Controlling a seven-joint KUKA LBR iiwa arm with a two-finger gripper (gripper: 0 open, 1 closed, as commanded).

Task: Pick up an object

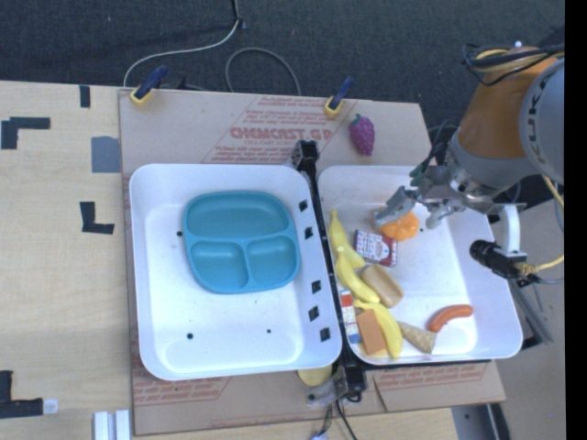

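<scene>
— One orange piece [402,227] sits between the gripper's [410,211] fingers, up in the right bin [477,333] near its back half. Looks clenched on it to me.

— Grasping it, yes, though barely. Its fingers pinch the top edge, and most of the piece hangs below.

— So it could slip?

— I'd say so. A shallow hold on something small and rounded may let go as the arm lifts.

— What's under it?

— A small packet [376,247] just beside it, then the bananas [353,266] along the left wall, a bun [383,284], and a sausage [449,316] farther toward us.

— If it drops, it lands among those.

— Likely, or it nudges the packet on the way.

— And the left bin [151,337]?

— Blue tray [242,241] in it, well apart. A purple grape bunch [363,134] lies outside, on the cardboard [220,136] behind the bins.
</scene>
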